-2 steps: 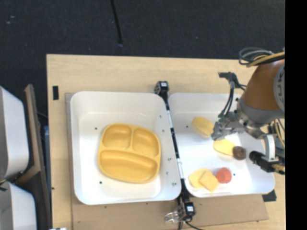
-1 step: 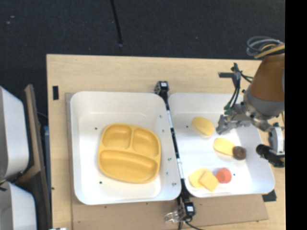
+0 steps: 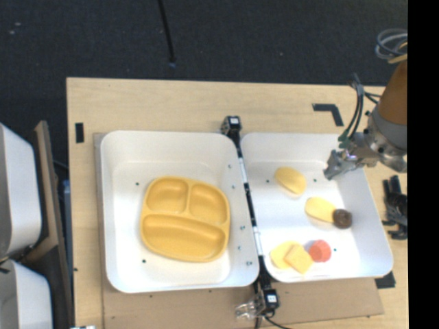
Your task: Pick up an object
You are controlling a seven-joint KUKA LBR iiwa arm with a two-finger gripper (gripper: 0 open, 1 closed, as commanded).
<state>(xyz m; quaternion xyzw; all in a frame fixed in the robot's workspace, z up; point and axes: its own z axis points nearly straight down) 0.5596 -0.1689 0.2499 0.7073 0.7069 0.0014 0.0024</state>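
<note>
While the gripper [image 3: 341, 162] hovers over the upper right corner of the right bin [image 3: 367, 252], its jaw state cannot be told. Within that bin lie a yellow oval piece [image 3: 291, 179], a yellow piece [image 3: 319, 210] touching a brown ball [image 3: 341, 218], and yellow slices [image 3: 292, 257] beside a red disc [image 3: 319, 251]. Left of that bin, a yellow divided plate [image 3: 184, 218] sits in the left bin [image 3: 116, 184].
</note>
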